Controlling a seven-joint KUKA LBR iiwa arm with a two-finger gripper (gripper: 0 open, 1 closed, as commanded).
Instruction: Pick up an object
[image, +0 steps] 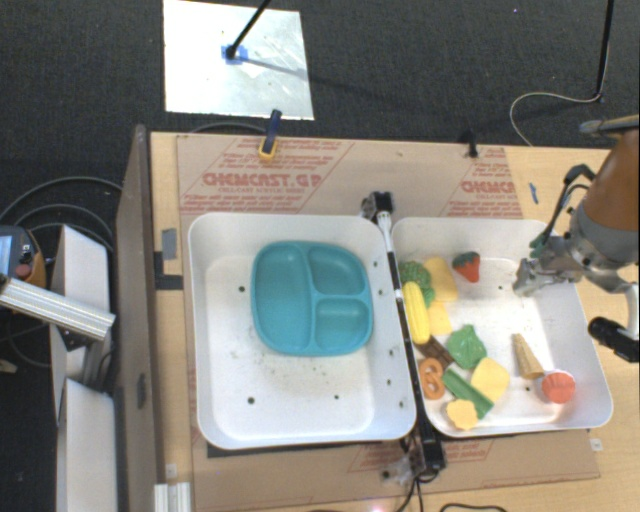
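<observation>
- The right bin holds a heap of toy food crowded toward its 9 o'clock wall: a yellow corn cob, a green leafy piece, a strawberry, a pretzel, a green pepper and yellow wedges. An ice-cream cone and a red-capped piece lie apart at 5 o'clock.
- Any of these would serve as the object to pick; the strawberry and the cone stand clear of the pile, so they probably offer the cleanest grasp.
- The left bin carries a teal divided plate near its centre, perhaps as a landing place.
- The arm enters from 3 o'clock, wrist bent down, and its gripper hangs over the bin's floor at about 2 o'clock, just beside the strawberry but apart from it.
- Nothing sits between its fingers; whether they are spread or closed I cannot tell, as they blur into the white floor.
</observation>
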